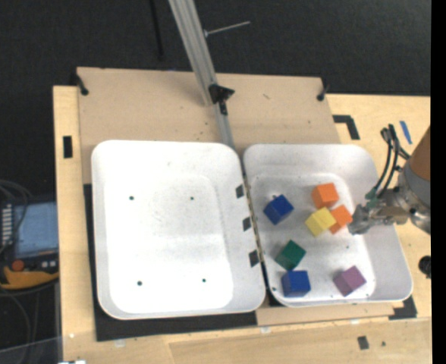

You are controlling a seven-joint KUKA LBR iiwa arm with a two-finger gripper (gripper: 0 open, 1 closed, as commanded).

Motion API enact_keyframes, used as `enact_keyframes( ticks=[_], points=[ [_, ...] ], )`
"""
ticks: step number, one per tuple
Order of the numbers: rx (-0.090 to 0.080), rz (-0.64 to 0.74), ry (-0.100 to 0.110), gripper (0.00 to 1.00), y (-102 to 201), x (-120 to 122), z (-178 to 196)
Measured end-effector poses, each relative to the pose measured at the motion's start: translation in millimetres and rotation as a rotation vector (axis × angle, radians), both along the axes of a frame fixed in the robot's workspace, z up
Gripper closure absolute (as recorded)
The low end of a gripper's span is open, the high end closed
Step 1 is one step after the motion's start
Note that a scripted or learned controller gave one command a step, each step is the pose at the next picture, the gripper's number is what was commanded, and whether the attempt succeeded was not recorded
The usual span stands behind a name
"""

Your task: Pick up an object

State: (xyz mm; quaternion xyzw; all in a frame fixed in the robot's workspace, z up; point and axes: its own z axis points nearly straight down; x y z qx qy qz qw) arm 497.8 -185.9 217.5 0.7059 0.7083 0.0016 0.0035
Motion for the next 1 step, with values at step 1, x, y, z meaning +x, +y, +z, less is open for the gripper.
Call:
enact_keyframes(
  ticks=[1],
  points=[
    [-0.001, 0.001, 0.000, 1.00, -9.5, 7.9, 54.6]
  ],
)
